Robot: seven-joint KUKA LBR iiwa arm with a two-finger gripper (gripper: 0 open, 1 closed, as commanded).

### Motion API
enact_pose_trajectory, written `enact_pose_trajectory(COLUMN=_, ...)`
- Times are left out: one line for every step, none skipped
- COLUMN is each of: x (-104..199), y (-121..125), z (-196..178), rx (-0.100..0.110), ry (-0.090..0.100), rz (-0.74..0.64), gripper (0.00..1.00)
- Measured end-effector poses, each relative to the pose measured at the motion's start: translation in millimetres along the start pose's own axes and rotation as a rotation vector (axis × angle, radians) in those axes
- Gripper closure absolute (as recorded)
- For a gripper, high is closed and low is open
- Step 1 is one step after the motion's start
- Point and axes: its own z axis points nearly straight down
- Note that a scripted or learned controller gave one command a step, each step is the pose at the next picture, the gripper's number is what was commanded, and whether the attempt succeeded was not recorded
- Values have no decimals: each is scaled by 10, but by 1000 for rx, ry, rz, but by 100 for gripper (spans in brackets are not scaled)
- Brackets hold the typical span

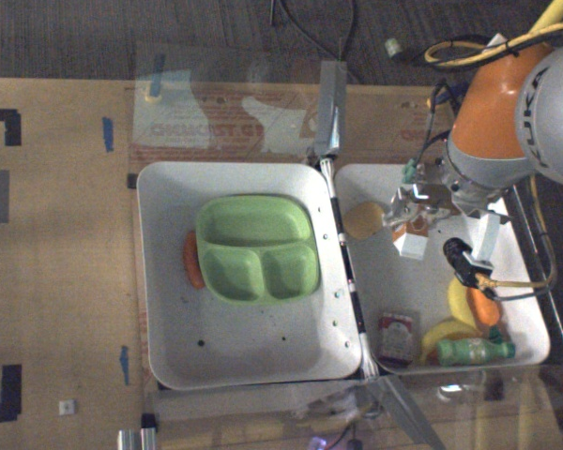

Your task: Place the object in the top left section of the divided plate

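Round tan object (363, 219) sits at the gripper (390, 216) tip; whether it's held, you can't tell. Next, carry it left to the green plate (257, 247).

A tan worktop (66, 279) with black (2, 127) and blue tape marks (107, 134) meets dark grey carpet (122, 17), where a black cable (314, 17) loops.

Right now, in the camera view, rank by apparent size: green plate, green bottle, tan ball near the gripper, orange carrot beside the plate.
Largest to smallest:
1. Plate
2. Bottle
3. Ball and carrot: look alike; the carrot is partly hidden by the plate, so unranked.
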Motion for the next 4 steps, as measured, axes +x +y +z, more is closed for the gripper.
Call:
enact_pose_trajectory(x=605, y=-17, z=0, rx=1, ry=2, rz=-197, gripper=100)
enact_pose_trajectory(x=1097, y=-296, z=-2, rx=0, ry=2, rz=-566, gripper=100)
enact_pose_trajectory(x=1357, y=22, z=-305, rx=-6, ry=0, rz=-837, gripper=100)
enact_pose_trajectory(x=1351, y=23, z=-308, rx=-7, ry=0, rz=-836, gripper=0)
